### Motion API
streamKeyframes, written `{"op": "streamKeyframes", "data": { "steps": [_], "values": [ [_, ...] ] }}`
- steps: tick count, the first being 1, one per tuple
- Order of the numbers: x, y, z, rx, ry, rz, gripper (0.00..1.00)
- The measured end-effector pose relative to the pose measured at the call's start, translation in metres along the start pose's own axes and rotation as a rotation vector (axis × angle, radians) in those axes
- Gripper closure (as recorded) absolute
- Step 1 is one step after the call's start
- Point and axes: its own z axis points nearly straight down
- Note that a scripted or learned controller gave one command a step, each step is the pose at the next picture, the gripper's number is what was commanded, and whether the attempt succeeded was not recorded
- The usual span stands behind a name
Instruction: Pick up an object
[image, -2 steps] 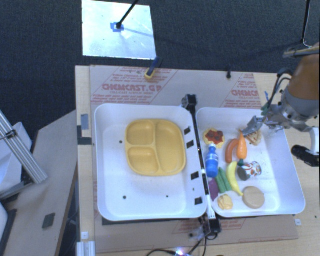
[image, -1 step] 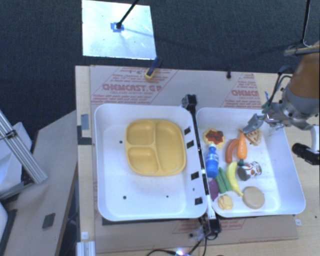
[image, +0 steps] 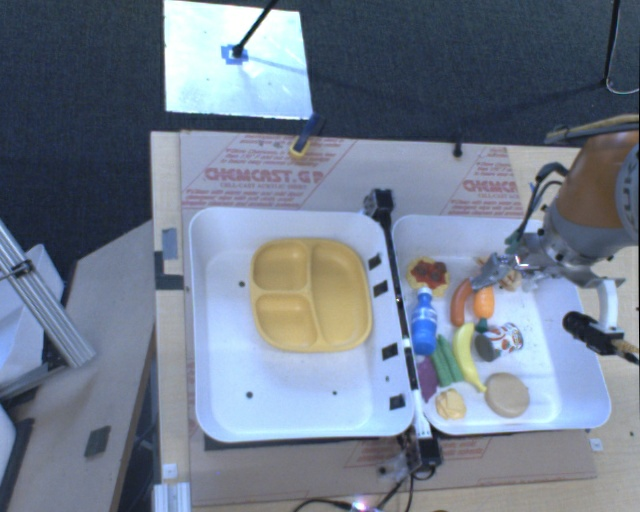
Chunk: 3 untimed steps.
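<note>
Seen from above at a slant, my arm (image: 600, 200) comes in from the right, grey with an orange band, and my gripper (image: 497, 268) hangs over the upper part of the right bin (image: 590, 400); I cannot tell how the tool is set, and nothing is visibly held in it.

Any of the toy foods in this bin could serve as the thing to pick up; closest under the tool is a small orange piece (image: 484, 302), just beside a sausage (image: 460, 301) lying at a tilt. I judge the tool sits here because this is where the pile is densest (more chances, but also more neighbours to bump).

Around them: a red and yellow pizza slice (image: 429, 272) toward the divider; a blue bottle (image: 424, 322) below it; a banana (image: 466, 356) next to a green stick (image: 446, 360) and a purple piece (image: 427, 380); a small can (image: 508, 338); a tan bun (image: 507, 395) and a yellow lump (image: 451, 404) at the near edge.

The left bin (image: 215, 400) holds a yellow divided plate (image: 308, 294), well apart from my tool; the sausage and the can crowd the orange piece, so a closing grip may catch them instead.
</note>
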Motion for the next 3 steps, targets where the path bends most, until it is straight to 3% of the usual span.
{"op": "streamKeyframes", "data": {
  "steps": [1, 2, 3],
  "values": [
    [0.001, 0.002, 0.048, -0.006, 0.002, 0.0, 0.0],
    [0.0, 0.004, 0.035, -0.013, -0.003, -0.002, 1.0],
    [0.003, 0.011, -0.011, -0.009, -0.002, -0.003, 1.0]
  ]
}}
